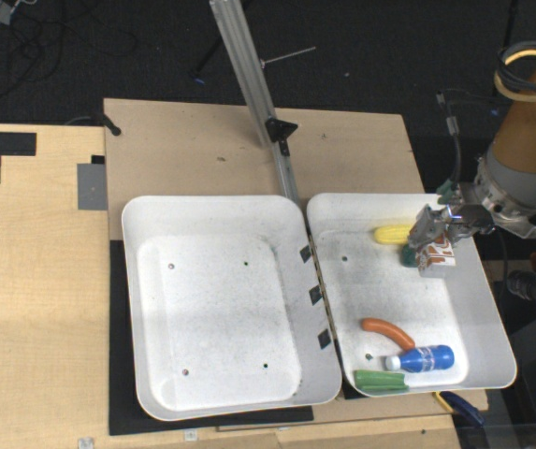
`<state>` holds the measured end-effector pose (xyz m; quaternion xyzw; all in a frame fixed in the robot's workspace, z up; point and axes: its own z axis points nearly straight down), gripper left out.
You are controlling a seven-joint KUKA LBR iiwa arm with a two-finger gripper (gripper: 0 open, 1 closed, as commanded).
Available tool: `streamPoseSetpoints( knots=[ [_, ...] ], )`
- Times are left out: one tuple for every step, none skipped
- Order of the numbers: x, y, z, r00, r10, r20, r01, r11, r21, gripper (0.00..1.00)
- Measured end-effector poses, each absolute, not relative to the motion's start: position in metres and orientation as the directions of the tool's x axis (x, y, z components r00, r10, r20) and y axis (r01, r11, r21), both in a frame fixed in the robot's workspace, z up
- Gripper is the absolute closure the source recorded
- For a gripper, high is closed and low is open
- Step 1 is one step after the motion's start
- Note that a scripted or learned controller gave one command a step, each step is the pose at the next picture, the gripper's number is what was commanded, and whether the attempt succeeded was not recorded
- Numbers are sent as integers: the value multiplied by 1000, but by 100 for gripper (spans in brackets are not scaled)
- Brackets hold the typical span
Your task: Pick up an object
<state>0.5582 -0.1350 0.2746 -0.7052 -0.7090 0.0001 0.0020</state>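
My gripper hangs over the far right part of the right bin. Its grey fingers point down at a small cluster there: a dark green piece and a red and white item right under the fingertips. A yellow object lies just left of the gripper. Whether anything sits between the fingers is hidden. Near the bin's front lie an orange curved piece, a blue bottle with a white cap and a green flat object.
The left bin stands beside the right one, joined by black clips along the shared rim. A slanted metal rail rises behind the bins. The arm's orange band is at the right edge.
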Motion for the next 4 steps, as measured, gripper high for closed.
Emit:
streamPoseSetpoints(
  knots=[
    [547,-86,260,-1,1000,1,1000,1,-4,100],
    [536,-33,260,-4,1000,3,1000,4,-5,100],
    [533,9,255,-4,1000,2,1000,4,-5,100],
    [525,54,244,-3,1000,2,1000,3,-6,100]
  ],
)
